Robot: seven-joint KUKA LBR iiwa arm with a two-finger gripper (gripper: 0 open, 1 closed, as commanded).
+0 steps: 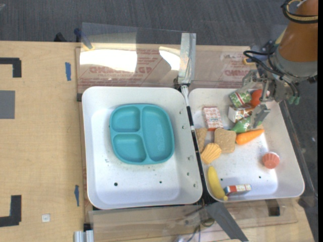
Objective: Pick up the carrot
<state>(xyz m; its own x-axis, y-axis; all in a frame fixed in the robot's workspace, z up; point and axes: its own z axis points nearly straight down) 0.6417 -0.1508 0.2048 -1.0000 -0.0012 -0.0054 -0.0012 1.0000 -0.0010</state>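
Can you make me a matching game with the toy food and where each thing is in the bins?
Things:
1. carrot
2. banana
3. teal plate
4. round orange piece

Places:
A. in the left bin
B. right side of the right bin, below the carrot
C. front of the right bin
D. just below the gripper

Pairs: 1-D, 2-C, 3-A, 4-B

Arm (302, 32): broad orange band above a grey wrist, ringed by black and yellow cables. Tool (262, 102): grey metal body bearing dark, slender fingers (260, 116).
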